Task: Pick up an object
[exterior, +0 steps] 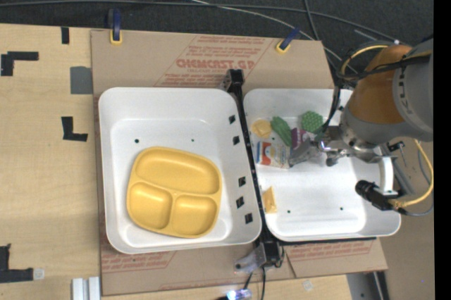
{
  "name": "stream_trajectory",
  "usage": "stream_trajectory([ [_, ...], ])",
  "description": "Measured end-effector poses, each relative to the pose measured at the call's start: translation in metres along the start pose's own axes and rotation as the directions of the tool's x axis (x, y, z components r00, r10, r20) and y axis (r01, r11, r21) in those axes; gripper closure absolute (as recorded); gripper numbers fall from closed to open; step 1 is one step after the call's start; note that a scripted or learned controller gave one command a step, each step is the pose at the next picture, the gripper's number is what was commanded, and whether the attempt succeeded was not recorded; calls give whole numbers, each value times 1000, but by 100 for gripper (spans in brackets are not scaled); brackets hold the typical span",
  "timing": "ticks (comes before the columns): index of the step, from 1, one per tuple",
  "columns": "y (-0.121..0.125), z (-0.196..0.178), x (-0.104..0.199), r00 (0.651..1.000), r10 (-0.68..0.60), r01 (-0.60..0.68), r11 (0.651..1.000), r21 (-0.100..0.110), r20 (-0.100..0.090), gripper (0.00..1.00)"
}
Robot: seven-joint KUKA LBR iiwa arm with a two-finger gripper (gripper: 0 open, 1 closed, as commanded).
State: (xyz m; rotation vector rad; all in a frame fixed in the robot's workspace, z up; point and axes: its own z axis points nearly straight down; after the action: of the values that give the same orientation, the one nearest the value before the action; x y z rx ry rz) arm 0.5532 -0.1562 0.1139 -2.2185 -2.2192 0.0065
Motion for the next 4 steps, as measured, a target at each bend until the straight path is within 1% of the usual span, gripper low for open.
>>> stream_trajectory([
  [1, 2, 26, 0, 1000, 0, 0, 1000, -7, -1, 0],
  [2, 5, 12, 3, 1000, -4, 4, 1000, -15, -6, 100],
  [3, 11, -33, 9, 1000, -1, 1, 1000, -7, 0, 100],
  [4, 16, -92, 1, 1000, 0, 0, 1000, -11, 1, 100],
])
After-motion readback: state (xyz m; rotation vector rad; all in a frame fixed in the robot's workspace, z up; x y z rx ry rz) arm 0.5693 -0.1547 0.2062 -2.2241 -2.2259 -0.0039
